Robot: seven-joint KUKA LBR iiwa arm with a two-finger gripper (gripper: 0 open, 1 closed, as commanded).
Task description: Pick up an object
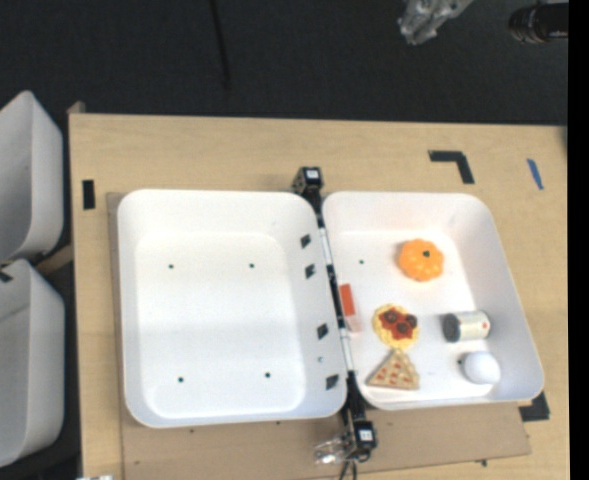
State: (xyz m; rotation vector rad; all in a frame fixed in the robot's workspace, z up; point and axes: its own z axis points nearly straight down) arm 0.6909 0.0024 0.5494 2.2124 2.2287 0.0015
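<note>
I'm seeing the gripper [436,10] hanging at the top of the frame, over the dark floor beyond the bench [224,153], too blurred to tell how its jaws stand. The objects are all lying well below it in the right bin [494,228]: orange pumpkin [420,259], round pizza [396,324], pizza slice [395,372], small can [465,326], white ball [480,367]. The left bin [214,308] is sitting alongside.
</note>
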